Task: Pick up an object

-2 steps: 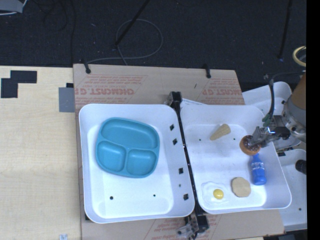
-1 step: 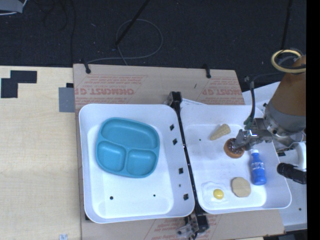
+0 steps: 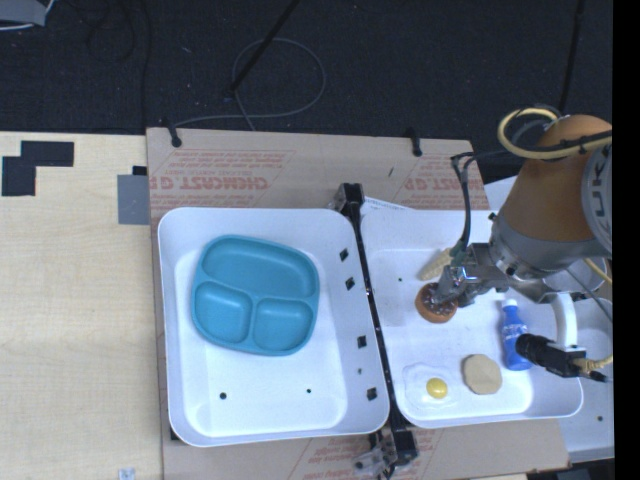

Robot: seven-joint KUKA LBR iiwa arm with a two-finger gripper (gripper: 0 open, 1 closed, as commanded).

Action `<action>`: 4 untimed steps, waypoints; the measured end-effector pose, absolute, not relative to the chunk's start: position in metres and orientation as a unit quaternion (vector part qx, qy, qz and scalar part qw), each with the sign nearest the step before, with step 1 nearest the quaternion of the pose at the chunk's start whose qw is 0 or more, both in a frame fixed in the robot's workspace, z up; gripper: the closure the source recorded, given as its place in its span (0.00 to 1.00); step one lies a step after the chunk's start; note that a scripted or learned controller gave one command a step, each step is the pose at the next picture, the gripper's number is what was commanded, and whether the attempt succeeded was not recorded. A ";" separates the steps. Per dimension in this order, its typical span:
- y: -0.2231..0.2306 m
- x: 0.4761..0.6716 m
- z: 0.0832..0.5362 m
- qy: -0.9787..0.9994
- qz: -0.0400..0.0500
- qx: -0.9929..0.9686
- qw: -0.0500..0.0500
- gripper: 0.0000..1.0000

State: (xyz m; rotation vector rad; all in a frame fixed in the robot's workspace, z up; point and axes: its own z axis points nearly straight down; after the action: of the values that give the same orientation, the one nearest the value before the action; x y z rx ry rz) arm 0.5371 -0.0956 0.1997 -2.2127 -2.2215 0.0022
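Observation:
My gripper (image 3: 452, 284) hangs low in the right bin (image 3: 400, 268), reaching in from the right. It sits just over the upper right side of a brown chocolate donut (image 3: 435, 306), which lies on the bin floor. A pale tan bread-like piece (image 3: 434, 264) lies just behind the gripper. In the same bin, a blue bottle (image 3: 513, 334) lies to the right of the donut. A round tan cookie (image 3: 482, 374) and a white fried egg with a yellow yolk (image 3: 434, 387) rest near the front wall.
The left bin (image 3: 180, 388) holds a blue divided plate (image 3: 256, 295). A black divider rail (image 3: 362, 298) runs between the bins. The grey and orange arm (image 3: 555, 208) looms over the right bin's far right side.

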 end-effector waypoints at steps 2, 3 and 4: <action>0.014 0.536 0.204 -0.709 0.000 -0.705 0.002 1.00; 0.058 0.536 0.206 -0.709 0.001 -0.706 0.002 1.00; 0.109 0.525 0.222 -0.709 0.000 -0.705 0.002 1.00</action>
State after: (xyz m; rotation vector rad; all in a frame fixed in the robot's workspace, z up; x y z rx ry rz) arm 0.5246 0.1087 0.2218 -2.2134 -2.2246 0.0007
